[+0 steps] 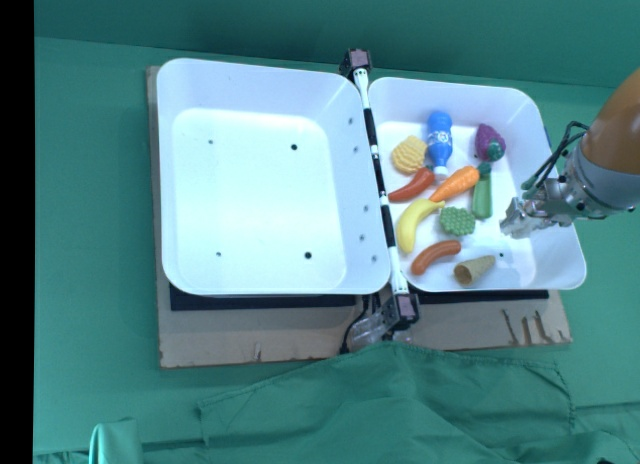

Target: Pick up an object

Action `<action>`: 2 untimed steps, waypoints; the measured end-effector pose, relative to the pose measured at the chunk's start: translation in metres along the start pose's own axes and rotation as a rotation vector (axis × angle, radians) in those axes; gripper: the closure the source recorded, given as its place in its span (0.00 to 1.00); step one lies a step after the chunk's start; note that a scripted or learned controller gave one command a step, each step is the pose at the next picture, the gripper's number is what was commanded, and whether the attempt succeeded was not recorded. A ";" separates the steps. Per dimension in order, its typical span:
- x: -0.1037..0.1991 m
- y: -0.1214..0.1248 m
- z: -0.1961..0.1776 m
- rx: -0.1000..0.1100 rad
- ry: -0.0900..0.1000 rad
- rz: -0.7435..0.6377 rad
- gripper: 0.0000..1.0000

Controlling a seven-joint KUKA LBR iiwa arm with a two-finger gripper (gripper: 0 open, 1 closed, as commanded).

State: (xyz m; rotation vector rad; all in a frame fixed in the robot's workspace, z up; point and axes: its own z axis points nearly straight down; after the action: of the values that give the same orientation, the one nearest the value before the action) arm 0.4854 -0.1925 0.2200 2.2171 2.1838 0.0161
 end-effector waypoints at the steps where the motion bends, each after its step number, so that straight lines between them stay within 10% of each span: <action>1: 0.006 0.032 -0.043 0.019 0.009 -0.014 1.00; 2: 0.004 0.031 -0.053 0.017 0.007 -0.009 1.00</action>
State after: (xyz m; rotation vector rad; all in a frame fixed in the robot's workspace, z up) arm 0.5149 -0.1888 0.2738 2.2196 2.2056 0.0046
